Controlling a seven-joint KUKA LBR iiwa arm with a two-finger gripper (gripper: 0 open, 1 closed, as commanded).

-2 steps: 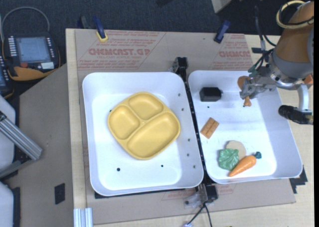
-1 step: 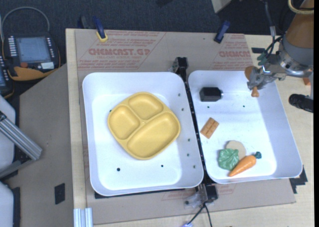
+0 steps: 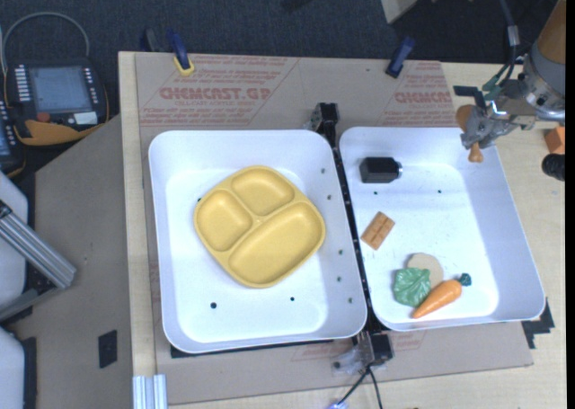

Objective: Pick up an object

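Observation:
The right bin [image 3: 503, 218] holds a black block [image 3: 379, 169] at its far left. A tan wafer-like piece [image 3: 377, 230] lies near its left wall. A green leafy toy [image 3: 411, 286], a beige disc [image 3: 426, 264] and an orange carrot [image 3: 438, 297] sit together at its near side. My gripper [image 3: 476, 133] hangs over the bin's far right corner, away from all of these. A small orange bit [image 3: 473, 155] shows just under it; what it is stays unclear.
A yellow divided plate [image 3: 260, 225] fills the middle of the left bin [image 3: 171, 218]. Clamps [image 3: 182, 58] hold the cardboard sheet at the back. A pendant with a screen [image 3: 54, 93] lies off the bench at the left.

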